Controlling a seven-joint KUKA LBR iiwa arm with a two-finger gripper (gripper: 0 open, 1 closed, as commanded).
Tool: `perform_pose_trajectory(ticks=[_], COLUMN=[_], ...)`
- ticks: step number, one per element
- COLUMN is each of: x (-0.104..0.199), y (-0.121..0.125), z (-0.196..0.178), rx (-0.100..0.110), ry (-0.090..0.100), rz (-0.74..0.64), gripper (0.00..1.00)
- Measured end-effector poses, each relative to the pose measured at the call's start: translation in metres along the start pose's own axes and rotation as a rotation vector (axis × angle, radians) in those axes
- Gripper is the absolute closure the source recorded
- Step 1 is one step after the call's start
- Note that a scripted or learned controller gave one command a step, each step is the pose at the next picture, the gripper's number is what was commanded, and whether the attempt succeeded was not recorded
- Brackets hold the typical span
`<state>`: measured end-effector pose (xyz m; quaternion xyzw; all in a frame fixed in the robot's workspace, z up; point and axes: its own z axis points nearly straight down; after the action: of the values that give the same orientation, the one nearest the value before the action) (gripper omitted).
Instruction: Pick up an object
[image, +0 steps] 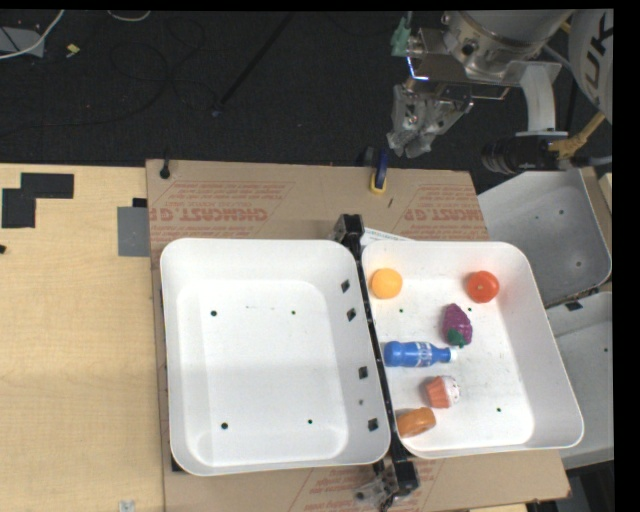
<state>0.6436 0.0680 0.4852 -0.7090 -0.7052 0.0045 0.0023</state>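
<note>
A: Where are the jaws (412, 140) right now?

B: High at the far side, beyond the right bin (545, 340), hanging over the cardboard edge. Nothing sits between them. Whether they stand parted or closed, I cannot tell; they blur together against the dark floor.

A: So nothing is picked yet. What is on offer?

B: Six things, all in the right bin. An orange ball (385, 284) at the far left corner, close to the divider. A red ball (482, 286) at the far right. A purple piece (457, 324) below the red ball, with a bit of green at its near end. A blue bottle (416, 353) lying on its side, cap pointing right, mid-bin. A small red and white item (441, 391) nearer, and an orange lump (415, 421) at the near left corner, touching the wall.

A: The left bin (190, 350)?

B: I would not send the arm there.

A: Which would you go for?

B: The bottle, I think. It looks light and stiff, likely plastic, and it lies apart from its neighbours. Close across the body, at the middle of its length, from directly above. It may be slick and could roll along the bin floor if nudged off centre.

A: And the balls?

B: Probably light too, but round; they may squirt out of a pinch unless centred. The orange lump is the poorest choice, since the wall crowds one side.
</note>
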Motion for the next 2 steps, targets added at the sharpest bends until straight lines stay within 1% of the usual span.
perform_pose_trajectory(ticks=[1,2], x=[0.023,-0.047], y=[0.000,-0.005], z=[-0.043,0.012], rx=[-0.010,0.000], ry=[0.003,0.000], rz=[-0.007,0.001], gripper=[1.00,1.00])
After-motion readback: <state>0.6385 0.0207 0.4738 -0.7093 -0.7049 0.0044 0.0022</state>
